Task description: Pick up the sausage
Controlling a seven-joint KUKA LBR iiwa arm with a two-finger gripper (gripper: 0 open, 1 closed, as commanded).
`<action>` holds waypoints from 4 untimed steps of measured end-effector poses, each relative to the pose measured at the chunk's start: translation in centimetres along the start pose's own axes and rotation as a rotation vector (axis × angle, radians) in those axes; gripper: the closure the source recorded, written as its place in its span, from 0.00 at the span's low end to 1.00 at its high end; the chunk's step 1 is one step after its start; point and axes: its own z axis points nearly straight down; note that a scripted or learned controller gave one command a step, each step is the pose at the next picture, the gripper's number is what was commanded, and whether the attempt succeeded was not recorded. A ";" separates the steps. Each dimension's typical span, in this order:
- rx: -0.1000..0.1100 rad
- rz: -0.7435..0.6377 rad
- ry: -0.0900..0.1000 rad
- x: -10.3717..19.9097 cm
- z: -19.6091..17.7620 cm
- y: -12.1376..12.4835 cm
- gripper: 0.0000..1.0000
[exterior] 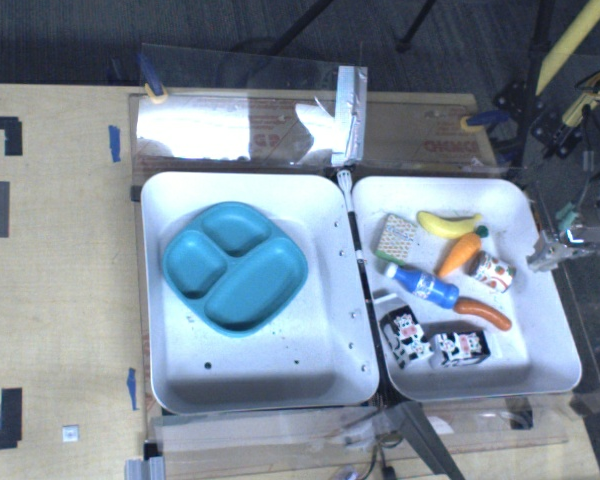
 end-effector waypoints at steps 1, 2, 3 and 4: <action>-0.003 -0.001 -0.001 0.0 -1.0 0.1 1.00; -0.001 -0.519 0.000 0.2 8.1 -4.0 1.00; -0.004 -0.615 -0.003 3.1 10.7 -4.3 1.00; -0.008 -0.985 -0.007 -0.6 13.3 -3.9 1.00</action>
